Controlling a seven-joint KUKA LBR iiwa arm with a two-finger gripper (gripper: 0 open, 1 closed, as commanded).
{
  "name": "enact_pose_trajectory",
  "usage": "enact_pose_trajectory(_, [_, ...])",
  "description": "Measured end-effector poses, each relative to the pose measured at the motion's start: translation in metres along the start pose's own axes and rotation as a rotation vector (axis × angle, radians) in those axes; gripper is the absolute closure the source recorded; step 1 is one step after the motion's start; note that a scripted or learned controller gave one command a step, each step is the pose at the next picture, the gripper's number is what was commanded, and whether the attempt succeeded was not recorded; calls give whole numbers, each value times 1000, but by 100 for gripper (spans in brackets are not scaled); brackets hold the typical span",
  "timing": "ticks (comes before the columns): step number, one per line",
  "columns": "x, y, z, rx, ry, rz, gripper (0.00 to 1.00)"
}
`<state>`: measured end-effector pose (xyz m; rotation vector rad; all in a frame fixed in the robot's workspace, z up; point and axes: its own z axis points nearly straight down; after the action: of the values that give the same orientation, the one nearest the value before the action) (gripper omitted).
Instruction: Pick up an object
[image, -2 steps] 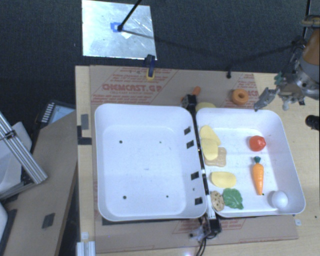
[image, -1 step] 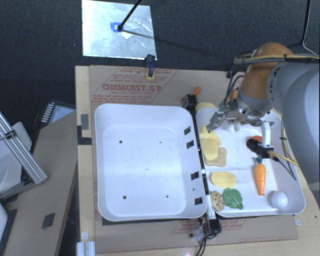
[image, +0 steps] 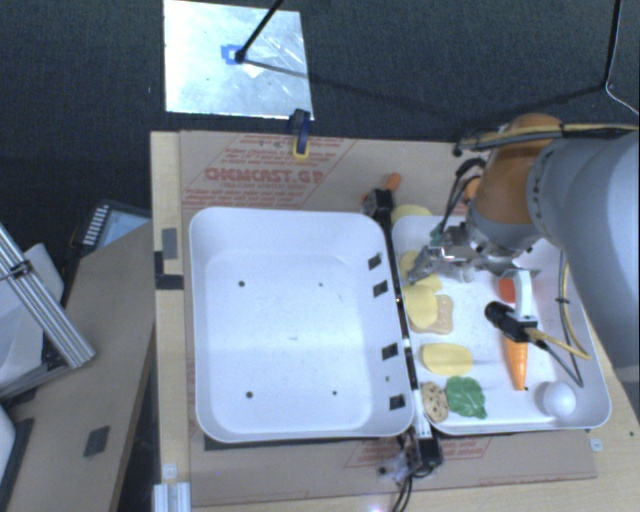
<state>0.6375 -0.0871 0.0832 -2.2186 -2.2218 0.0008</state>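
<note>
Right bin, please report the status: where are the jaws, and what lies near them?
Gripper low over right bin, upper left part. Yellow pieces just below it, nothing seen held. Carrot, green leaf, cookie and white ball lie apart, nearer the front.

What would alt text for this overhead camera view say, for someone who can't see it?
A grey robot arm reaches from the right, its gripper low over the right bin, which holds yellow toy foods, a carrot, a green leaf, a cookie and a white ball. The left bin sits beside it.
</note>
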Motion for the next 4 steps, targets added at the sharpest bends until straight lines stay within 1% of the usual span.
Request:
enact_pose_trajectory(1, [-1,3,-13,-7,-1,0,100])
enact_pose_trajectory(2, [14,35,-163,-22,-3,-6,100])
enact_pose_trajectory(3, [96,33,-255,-16,1,-11,100])
enact_pose_trajectory(4, [158,31,-331,-13,3,-10,100])
